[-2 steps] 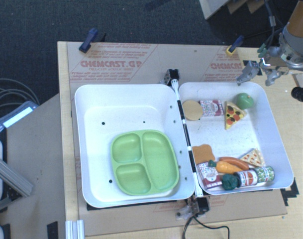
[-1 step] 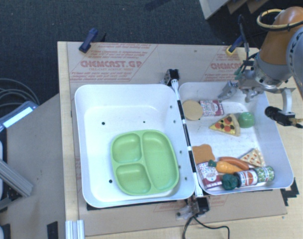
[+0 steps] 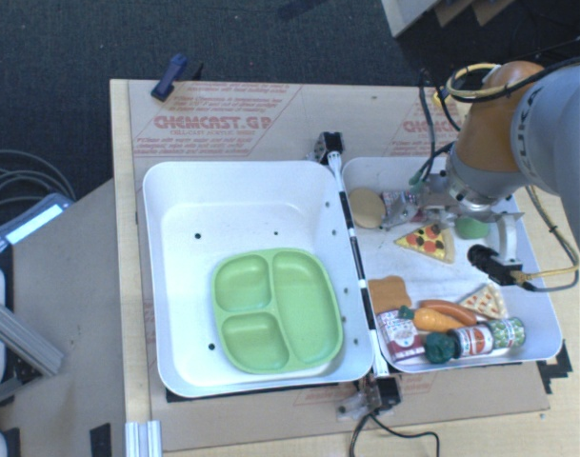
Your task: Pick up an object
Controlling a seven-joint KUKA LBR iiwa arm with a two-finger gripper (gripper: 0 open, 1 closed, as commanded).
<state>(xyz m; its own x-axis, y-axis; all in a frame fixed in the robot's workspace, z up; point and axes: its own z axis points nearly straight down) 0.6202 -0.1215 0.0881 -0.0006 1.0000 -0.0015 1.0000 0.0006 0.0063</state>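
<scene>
Sitting in the right bin (image 3: 547, 303), the pizza slice (image 3: 426, 241) lies flat with its long axis running left-right, tip toward the right. Around it there's a tan bun (image 3: 366, 207) up-left, a green piece (image 3: 472, 227) to the right, plus toast (image 3: 389, 294), a carrot (image 3: 449, 317), a cracker (image 3: 484, 303) and a bottle (image 3: 470, 340) along the front edge, while the left bin (image 3: 175, 208) holds a green tray (image 3: 272, 309). The gripper (image 3: 409, 208) hangs just above the pizza, next to the bun, but I can't tell how wide it's spread, and nothing shows in its grasp.

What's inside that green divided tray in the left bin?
Nothing that I can see: the green tray has three compartments, all bare. It lies flat in the left bin, and whatever is beneath the tray is covered.
</scene>
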